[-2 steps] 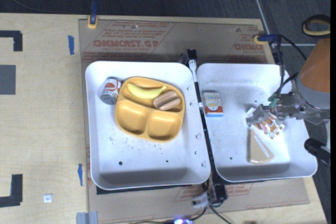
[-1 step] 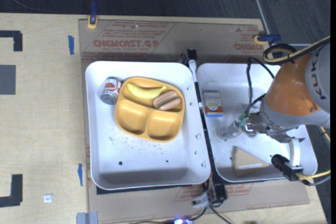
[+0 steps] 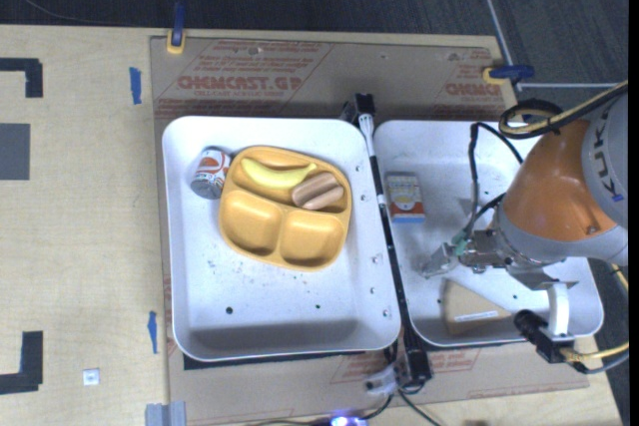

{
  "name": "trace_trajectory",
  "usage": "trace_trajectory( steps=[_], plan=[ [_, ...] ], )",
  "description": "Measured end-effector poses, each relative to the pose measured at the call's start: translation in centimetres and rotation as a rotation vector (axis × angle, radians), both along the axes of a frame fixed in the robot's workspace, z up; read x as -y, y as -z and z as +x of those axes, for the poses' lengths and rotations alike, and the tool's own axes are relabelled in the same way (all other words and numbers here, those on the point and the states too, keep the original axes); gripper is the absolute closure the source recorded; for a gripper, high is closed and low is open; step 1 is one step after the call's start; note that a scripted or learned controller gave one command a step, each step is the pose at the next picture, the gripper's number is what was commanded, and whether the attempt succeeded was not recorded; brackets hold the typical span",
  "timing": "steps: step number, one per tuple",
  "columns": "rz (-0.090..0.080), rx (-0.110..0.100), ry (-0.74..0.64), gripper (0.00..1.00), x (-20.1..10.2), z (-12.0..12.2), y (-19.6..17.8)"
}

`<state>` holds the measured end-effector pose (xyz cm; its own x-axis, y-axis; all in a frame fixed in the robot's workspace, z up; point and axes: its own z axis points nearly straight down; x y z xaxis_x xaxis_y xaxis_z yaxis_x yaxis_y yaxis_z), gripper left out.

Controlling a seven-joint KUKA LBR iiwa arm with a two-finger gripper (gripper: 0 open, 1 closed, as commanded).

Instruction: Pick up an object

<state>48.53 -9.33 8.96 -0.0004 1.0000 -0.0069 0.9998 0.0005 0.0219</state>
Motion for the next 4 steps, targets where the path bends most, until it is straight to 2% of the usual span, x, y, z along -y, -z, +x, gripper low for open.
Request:
trace_trajectory(
  steps=[4],
  plan=[
    [0.001,-0.001,-0.001,0.00,0.13,-0.01,0.01]
  ],
)
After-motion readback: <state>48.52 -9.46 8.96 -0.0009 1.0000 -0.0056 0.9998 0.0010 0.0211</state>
